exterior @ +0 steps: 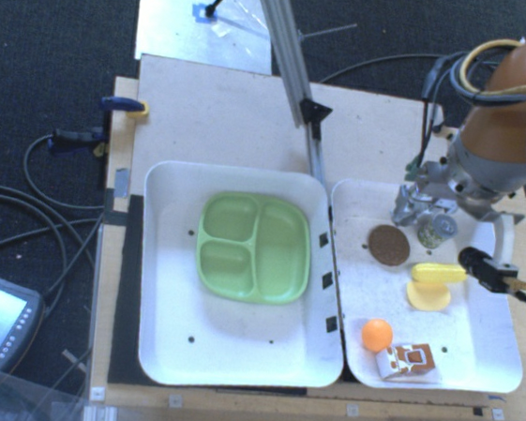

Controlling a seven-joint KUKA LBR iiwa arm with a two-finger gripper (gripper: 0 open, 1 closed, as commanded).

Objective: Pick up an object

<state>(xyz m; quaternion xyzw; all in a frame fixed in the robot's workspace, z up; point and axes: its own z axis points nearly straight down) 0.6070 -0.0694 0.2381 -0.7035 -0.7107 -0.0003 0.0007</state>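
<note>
On the pale tabletop (227, 116), the right bin (501, 359) holds every object. The gripper (421, 206) hangs low above its far edge, near a brown disc (389, 245); whether it grips anything cannot be told, so nothing looks lifted yet.

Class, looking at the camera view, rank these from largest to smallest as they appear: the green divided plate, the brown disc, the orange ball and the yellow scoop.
1. green divided plate, by far the largest
2. yellow scoop, handle and bowl together
3. brown disc
4. orange ball

The scoop and disc look close in size, so that pair is uncertain.
</note>
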